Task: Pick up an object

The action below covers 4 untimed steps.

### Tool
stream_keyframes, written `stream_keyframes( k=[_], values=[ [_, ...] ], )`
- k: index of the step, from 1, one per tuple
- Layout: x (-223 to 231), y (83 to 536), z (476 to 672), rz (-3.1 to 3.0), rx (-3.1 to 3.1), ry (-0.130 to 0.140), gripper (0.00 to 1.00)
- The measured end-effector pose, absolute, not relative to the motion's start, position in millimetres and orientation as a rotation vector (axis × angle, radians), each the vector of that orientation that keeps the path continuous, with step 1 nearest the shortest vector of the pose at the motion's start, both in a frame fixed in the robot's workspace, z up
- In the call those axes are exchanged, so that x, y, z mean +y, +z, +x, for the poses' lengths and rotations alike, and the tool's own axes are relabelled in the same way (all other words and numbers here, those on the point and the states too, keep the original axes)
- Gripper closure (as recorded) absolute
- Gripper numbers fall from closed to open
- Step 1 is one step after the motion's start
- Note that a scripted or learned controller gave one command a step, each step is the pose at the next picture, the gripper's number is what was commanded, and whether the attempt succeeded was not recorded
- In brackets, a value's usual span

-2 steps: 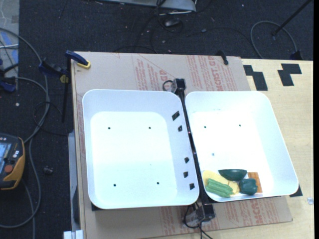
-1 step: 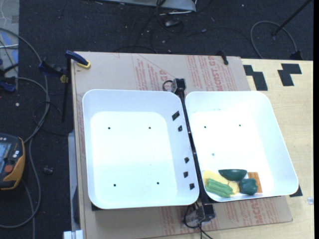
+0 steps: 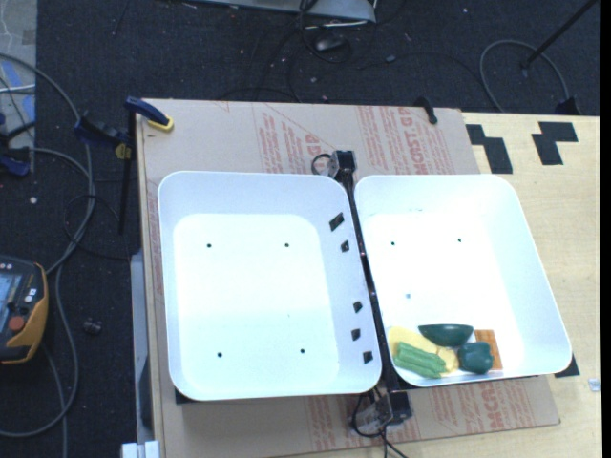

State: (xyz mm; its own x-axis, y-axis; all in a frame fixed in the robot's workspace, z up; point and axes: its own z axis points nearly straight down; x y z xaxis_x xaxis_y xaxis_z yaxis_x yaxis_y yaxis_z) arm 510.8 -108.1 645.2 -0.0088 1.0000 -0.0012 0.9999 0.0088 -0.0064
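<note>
Several small objects lie bunched in the near corner of the right bin (image 3: 496, 218). A dark green bowl-shaped piece (image 3: 446, 333) sits above a light green ridged piece (image 3: 420, 360), which rests on a pale yellow piece (image 3: 405, 340). Beside them are a teal chunk (image 3: 475, 358) and an orange-brown flat piece (image 3: 489, 340).
The left bin (image 3: 181, 256) sits beside the right one, joined by a black divider with clips (image 3: 361, 275). Both rest on a cardboard-covered bench (image 3: 286, 132). Cables and a yellow device (image 3: 19, 313) lie on the dark floor to the left.
</note>
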Motion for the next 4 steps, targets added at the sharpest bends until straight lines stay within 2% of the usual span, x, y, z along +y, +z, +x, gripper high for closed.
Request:
stream_keyframes(
  k=[4],
  values=[
    [-107, 684, 512.5, -2.204, -2.231, 0.011, 1.00]
  ],
)
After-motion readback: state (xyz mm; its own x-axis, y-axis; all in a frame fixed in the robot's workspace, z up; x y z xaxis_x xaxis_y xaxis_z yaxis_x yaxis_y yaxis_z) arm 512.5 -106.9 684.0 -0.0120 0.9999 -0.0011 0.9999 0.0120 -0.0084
